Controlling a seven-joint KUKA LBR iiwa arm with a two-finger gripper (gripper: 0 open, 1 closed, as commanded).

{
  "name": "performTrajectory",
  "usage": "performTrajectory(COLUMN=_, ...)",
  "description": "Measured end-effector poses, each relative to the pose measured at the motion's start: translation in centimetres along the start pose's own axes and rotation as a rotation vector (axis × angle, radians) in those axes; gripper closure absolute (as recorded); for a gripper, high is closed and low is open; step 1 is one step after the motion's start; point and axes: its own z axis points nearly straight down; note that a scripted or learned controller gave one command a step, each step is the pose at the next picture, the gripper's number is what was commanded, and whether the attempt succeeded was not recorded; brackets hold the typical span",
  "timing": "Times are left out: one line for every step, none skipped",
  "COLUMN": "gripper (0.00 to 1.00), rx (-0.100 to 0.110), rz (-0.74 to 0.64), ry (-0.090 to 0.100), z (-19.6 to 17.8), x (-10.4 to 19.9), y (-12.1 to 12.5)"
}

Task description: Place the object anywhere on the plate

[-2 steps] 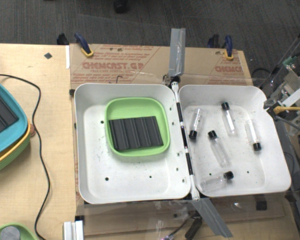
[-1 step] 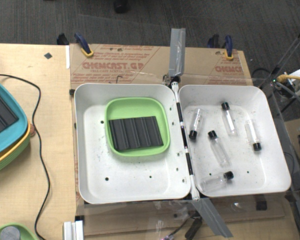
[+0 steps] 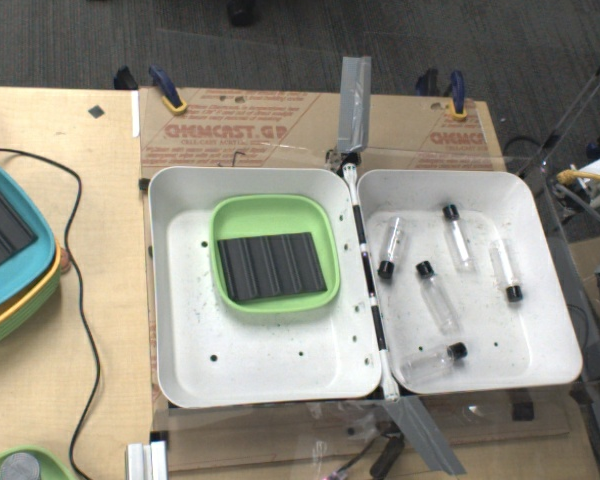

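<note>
A green square plate [image 3: 274,223] sits in the left white bin [image 3: 180,298], toward its back. A dark ribbed rectangular pad [image 3: 273,267] lies flat on the plate. In the right white bin [image 3: 540,268] lie several clear plastic tubes with black caps: one near the divider [image 3: 389,245], one at the back [image 3: 455,234], one at the right [image 3: 505,269], one in the middle [image 3: 435,296] and one at the front [image 3: 435,359].
Cardboard [image 3: 310,128] lies behind the bins, held by blue clamps [image 3: 166,88]. A teal and yellow dish stack [image 3: 15,253] stands at the far left on the wooden bench, with a black cable [image 3: 80,298] running past it.
</note>
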Motion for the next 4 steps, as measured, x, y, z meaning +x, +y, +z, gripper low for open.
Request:
performTrajectory(gripper=0.0, rx=0.0, rz=0.0, ry=0.0, z=2.1, x=-0.7, y=-0.2)
performTrajectory(gripper=0.0, rx=0.001, rz=0.003, ry=0.001, z=1.4, x=-2.4, y=-0.9)
performTrajectory(gripper=0.0, rx=0.001, rz=0.003, ry=0.001, z=0.6, x=-4.1, y=-0.9)
performTrajectory(gripper=0.0, rx=0.0, rz=0.003, ry=0.002, z=0.8, x=-5.2, y=-2.5)
